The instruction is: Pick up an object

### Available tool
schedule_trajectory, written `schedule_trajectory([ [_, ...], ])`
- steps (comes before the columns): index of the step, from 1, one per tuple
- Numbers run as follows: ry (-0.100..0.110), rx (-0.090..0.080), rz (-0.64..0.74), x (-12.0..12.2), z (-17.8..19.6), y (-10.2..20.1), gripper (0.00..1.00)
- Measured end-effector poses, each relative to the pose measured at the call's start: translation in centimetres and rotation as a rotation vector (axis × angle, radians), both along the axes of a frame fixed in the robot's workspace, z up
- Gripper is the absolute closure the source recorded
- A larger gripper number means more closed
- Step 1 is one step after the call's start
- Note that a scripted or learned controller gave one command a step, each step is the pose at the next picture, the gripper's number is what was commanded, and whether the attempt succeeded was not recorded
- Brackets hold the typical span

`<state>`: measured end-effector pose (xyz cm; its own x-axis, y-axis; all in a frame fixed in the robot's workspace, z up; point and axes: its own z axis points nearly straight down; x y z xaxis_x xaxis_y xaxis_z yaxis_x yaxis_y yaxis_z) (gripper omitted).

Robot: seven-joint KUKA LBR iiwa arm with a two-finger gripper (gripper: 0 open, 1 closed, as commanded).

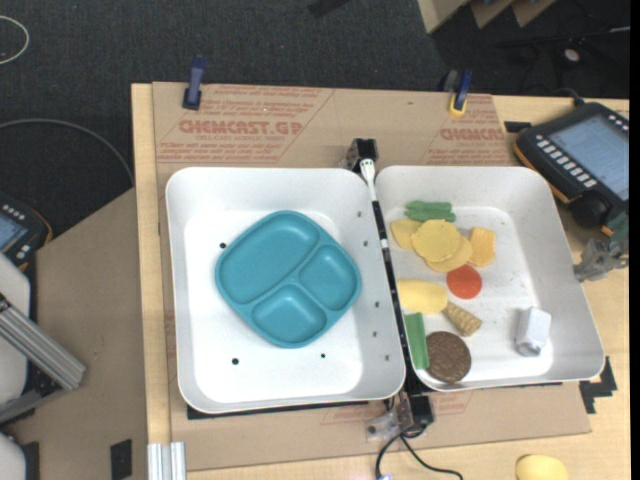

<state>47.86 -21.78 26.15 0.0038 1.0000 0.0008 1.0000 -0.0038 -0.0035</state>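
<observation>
A teal divided plate [288, 278] is seen in the left bin [190, 268]; a red disc [463, 283] is seen in the right bin [545, 218]. The gripper's state cannot be told.

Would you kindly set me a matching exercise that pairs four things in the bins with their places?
Things:
1. teal plate
2. green piece
3. brown disc
4. grey block

Places:
A. right bin, far end
B. right bin, near right corner
C. left bin, middle
D. right bin, near left corner

Pairs: 1-C, 2-A, 3-D, 4-B
</observation>
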Motion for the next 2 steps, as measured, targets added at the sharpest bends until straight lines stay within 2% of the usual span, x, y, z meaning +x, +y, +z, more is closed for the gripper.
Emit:
schedule_trajectory([
  [1,-0.007,-0.003,0.004,0.1,1.3,0.1,1.00],
  [2,-0.015,-0.003,0.011,0.2,10.3,5.8,1.00],
])
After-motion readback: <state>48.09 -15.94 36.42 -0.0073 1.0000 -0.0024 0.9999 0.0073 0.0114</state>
